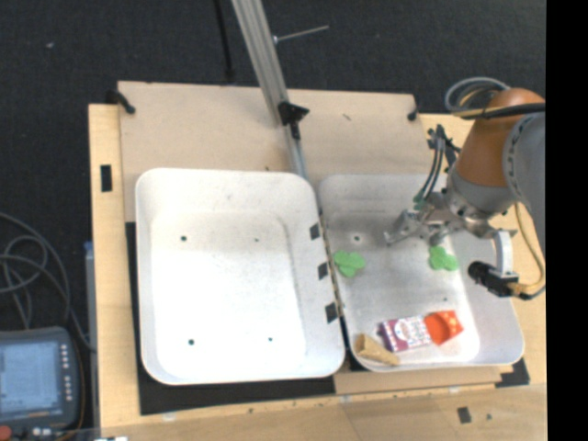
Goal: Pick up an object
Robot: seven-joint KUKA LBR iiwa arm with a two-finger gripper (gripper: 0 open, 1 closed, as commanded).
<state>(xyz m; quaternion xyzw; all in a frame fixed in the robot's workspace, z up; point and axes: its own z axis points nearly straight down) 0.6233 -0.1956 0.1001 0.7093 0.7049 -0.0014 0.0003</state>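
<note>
Your inventory, operator. Right bin (367, 191): one green piece (349, 264) by the left wall; a second green piece (444, 260) just under the gripper (418, 228); a purple-and-orange carton (419, 331) lying flat near the front wall; a tan scrap (375, 348) at the front left corner. Left bin (230, 186): bare white floor. Gripper: hangs over the right bin's far half, nothing visibly between its fingers; their spread appears too blurred for you to judge.
</note>
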